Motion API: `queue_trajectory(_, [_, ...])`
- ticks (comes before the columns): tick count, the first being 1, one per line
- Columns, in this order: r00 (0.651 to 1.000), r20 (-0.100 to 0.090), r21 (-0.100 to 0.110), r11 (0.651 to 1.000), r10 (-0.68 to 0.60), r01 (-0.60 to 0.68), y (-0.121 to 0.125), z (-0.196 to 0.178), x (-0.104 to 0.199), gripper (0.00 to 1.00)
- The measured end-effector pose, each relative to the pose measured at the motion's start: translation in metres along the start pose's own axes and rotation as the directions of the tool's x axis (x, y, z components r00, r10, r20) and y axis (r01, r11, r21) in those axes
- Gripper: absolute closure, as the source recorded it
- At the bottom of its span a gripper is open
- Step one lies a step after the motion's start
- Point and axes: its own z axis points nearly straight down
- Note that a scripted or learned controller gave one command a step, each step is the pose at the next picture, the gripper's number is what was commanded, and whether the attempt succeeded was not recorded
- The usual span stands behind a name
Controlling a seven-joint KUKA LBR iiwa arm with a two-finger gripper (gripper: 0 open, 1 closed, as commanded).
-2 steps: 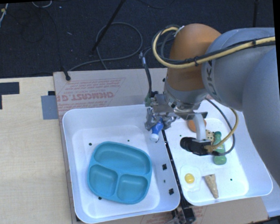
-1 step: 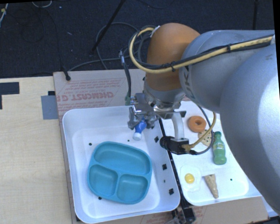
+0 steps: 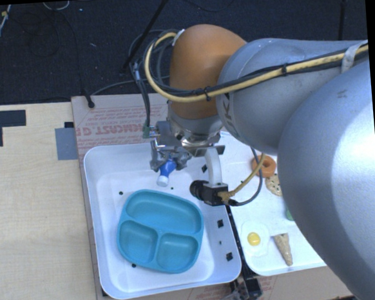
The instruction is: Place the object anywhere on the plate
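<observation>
Gripper [image 3: 168, 162]: poised above the left bin [image 3: 100, 185]; finger state cannot be told.
Plate [image 3: 160, 230]: blue, three-compartment, seen below the gripper.

Blue plate [image 3: 160, 229] (white bin [image 3: 108, 249])

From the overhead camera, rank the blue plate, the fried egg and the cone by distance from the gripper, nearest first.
1. Blue plate, in the left bin, just below the gripper.
2. Fried egg, in the right bin, near its left wall.
3. Cone, in the right bin, just right of the egg.
</observation>
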Motion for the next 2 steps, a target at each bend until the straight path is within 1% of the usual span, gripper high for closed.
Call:
queue_trajectory(1, [1.0,0.003,0.002,1.0,0.003,-0.003,-0.0006,0.0169,0.0317,1.0])
queue_trajectory(2, [1.0,0.003,0.003,1.0,0.002,-0.002,-0.0012,0.0165,0.032,0.0])
